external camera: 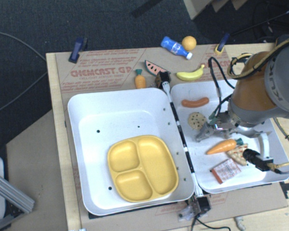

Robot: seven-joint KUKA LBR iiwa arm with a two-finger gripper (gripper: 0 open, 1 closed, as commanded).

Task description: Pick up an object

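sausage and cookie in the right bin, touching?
Apart. The camera view shows bare white bin floor between the sausage and the cookie below it.

Bright even overhead light, white bins (85,122) slightly glaring, soft shadows, perhaps mildly blurred

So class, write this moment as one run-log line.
tool: low in right bin, beside cookie | carrot: lying in bin, not gripped | yellow tray: left bin

L bin (85,122): tray (141,166) inside, front-centre. R bin (210,186): sausage (195,102) at back, cookie (196,119) before it, carrot (220,147) mid, packet (225,170) front. Gripper (205,131) btwn cookie & carrot. Banana (190,74), bottle (175,47) behind R bin, on bench.
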